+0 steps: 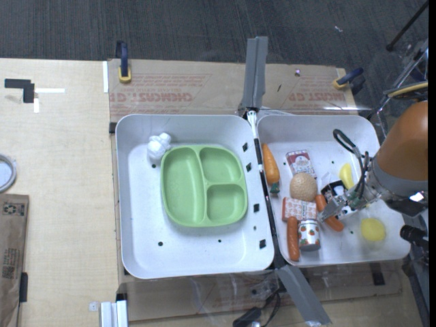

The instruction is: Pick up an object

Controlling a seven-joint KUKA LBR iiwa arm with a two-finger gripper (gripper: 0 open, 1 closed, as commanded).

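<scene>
Item: pick target, not fixed by the task; I judge the likeliest candidate to be the small orange piece (332, 220) lying in the right bin (327, 125), just beside the gripper (335, 207) at its 6 o'clock. Gripper: low in that bin's clutter; I cannot tell how far it is spread, and I see nothing held. Neighbours: tan egg-shaped item (304, 187) at 10 o'clock of the gripper, small can (308, 234) at 7 o'clock, long carrot-like piece (293, 238) beyond it, yellow ball (372, 230) at 4 o'clock. Risk, my judgement: pieces lie packed and touching, so a closing grip may catch two, nudge the can, or pinch an edge and slip. Left bin (136, 203): green divided plate (204, 184), small white object (159, 145) at its 10 o'clock.
</scene>
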